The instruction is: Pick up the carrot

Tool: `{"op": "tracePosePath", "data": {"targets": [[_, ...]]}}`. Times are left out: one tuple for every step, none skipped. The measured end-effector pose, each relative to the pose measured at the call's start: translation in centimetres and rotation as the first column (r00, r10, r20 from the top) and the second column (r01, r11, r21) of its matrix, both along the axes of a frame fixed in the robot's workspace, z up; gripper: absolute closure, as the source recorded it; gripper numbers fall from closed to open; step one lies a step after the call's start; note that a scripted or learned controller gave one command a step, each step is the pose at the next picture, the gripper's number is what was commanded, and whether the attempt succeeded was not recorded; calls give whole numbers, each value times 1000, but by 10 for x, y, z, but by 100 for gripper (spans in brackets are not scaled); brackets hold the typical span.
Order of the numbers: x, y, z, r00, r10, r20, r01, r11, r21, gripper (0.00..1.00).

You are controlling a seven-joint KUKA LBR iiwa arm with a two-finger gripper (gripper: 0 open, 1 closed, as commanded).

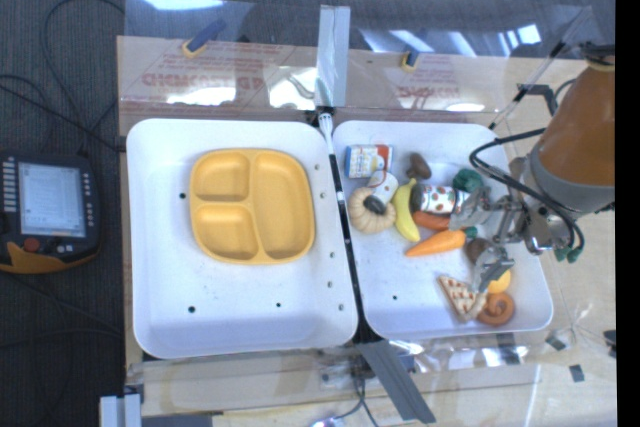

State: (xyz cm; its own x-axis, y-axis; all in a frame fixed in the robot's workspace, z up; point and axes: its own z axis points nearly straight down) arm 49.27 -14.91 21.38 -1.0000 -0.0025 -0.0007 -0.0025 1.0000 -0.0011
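**Arm poised at the right bin, carrot lying loose among the toys**

From where I stand, the counter (230, 75) carries two shallow white bins side by side, pushed together so their inner rims meet along the middle. The left bin (160, 315) holds a yellow divided plate (252, 205), set squarely in its centre with all three compartments bare, which reads to me as a drop-off spot kept ready. The right bin (400, 305) is the supply side, and everything small is heaped into its upper and right portions.

The arm (585, 130) reaches in from the right, its orange band bulking over the bin's far edge. The end effector (492, 260) hangs low over the right-hand clutter, just to the right of the carrot's thick end. Cables and metalwork tangle there, so I cannot tell whether it is released or clenched, and nothing shows as gripped.

The carrot (437, 243) lies flat on the bin floor near the middle, slanting, its tip towards the left. It is touching or almost touching a red piece above it, and a banana (405, 212) curves just beside its left end. A round bagel-like toy (371, 211) sits further left, a small can (365, 160) above that. Near the lower right corner lie a waffle-patterned wedge (457, 296) and a brown ring (496, 308).

I judge the neighbours crowd the carrot's upper side, so a grasp would need care.
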Motion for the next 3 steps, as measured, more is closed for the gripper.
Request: {"op": "tracePosePath", "data": {"targets": [[18,7,-112,1000,-28,-6,28,1000,1,0],[42,21,-123,999,-39,8,39,999,-3,0],[45,21,-110,999,-37,20,37,999,-6,100]]}}
